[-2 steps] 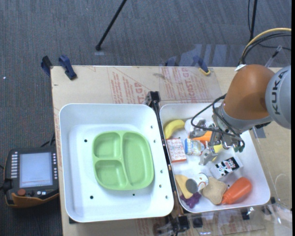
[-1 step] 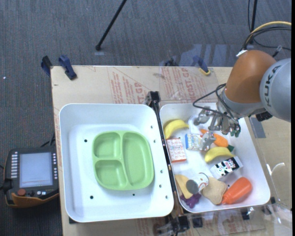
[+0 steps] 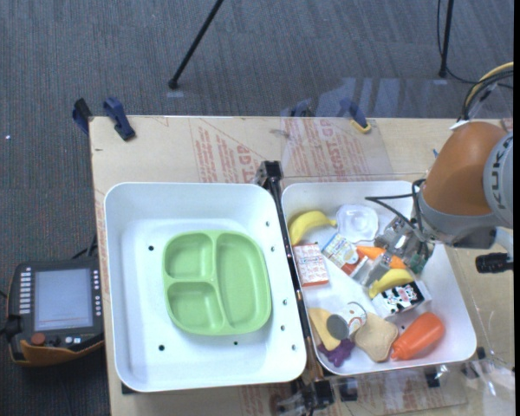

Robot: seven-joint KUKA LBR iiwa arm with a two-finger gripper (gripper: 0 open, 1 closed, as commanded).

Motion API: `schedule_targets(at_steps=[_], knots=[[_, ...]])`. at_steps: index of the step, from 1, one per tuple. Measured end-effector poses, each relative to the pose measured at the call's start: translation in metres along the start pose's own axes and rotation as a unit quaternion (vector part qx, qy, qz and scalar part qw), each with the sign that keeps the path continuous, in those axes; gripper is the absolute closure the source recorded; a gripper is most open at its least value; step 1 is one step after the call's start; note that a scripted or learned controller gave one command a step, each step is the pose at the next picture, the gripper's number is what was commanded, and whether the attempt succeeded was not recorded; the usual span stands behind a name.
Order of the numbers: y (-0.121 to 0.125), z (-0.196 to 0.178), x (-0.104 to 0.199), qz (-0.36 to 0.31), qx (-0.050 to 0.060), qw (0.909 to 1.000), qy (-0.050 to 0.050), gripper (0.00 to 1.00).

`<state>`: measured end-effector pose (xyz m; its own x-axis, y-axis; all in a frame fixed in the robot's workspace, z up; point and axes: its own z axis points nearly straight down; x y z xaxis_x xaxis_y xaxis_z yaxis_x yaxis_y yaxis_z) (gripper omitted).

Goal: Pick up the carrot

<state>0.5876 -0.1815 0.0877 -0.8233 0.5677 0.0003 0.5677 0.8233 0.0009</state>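
One fixed camera looks down at a slant on both bins (image 3: 121,232), the arm (image 3: 468,180) entering from the right.

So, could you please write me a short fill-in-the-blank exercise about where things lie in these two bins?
1. The green divided plate lies in the ____ bin.
2. The carrot lies near the right bin's ____ corner.
3. The tool hovers over the ____ bin.
4. The banana beside the bins' shared edge is coloured ____.

Missing words: left; front right; right; yellow.
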Motion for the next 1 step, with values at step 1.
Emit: schedule_targets(at_steps=[1], knots=[[0.0033,-0.0111,-0.0007,-0.004,-0.001,1.0000,-0.002,1.00]])
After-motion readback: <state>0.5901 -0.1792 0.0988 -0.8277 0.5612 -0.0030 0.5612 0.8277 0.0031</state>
